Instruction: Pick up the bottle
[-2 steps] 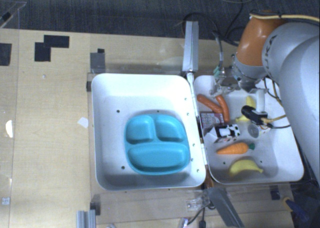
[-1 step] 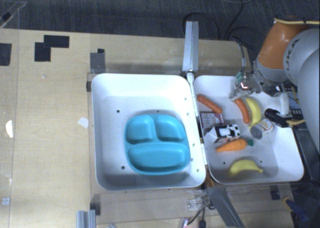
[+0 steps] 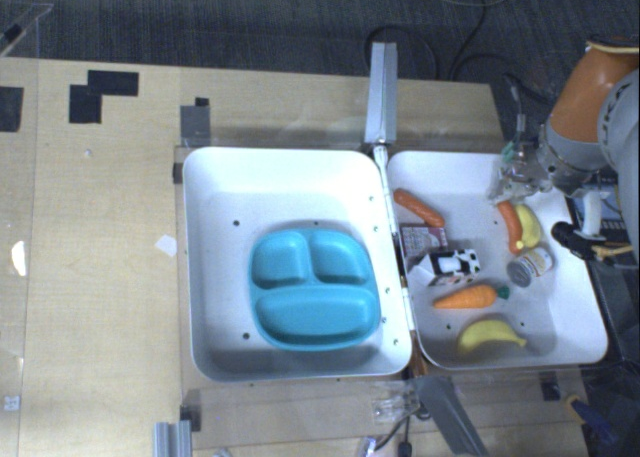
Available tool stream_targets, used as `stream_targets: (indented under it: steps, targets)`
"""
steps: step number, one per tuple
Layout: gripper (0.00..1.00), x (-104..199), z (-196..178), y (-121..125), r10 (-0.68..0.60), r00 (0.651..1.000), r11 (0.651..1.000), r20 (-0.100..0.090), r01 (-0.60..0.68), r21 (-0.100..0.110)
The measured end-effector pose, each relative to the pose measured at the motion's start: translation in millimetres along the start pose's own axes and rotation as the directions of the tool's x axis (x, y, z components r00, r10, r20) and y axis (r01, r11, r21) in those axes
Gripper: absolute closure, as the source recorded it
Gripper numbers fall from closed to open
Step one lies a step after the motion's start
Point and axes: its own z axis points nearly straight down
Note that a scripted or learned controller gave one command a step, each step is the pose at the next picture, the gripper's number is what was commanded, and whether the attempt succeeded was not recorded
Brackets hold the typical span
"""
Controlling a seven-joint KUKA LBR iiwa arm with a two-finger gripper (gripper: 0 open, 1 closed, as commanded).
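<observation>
- The gripper hangs over the far right part of the right bin, at the end of the grey arm with its orange band.
- Its fingers are small and blurred against the white bin wall, so I cannot tell how far apart they stand or whether anything sits between them.
- Just below the gripper lie an orange carrot-like piece and a yellow piece, side by side and touching; whether the gripper touches either is not clear.
- The bottle, a small grey thing lying on its side, rests on the bin floor near the right wall, below those two pieces and apart from the gripper.
- Elsewhere in the right bin: a sausage near the divider, a black-and-white toy cow at the middle, a carrot below it, and a banana at the near edge.
- The left bin holds a blue divided plate.
</observation>
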Motion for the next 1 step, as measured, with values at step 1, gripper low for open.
stream_targets:
  steps: [1]
  targets:
    - [1.00,7.0,-266.2,9.8,-0.041,0.999,0.999,0.001,0.041,0.000]
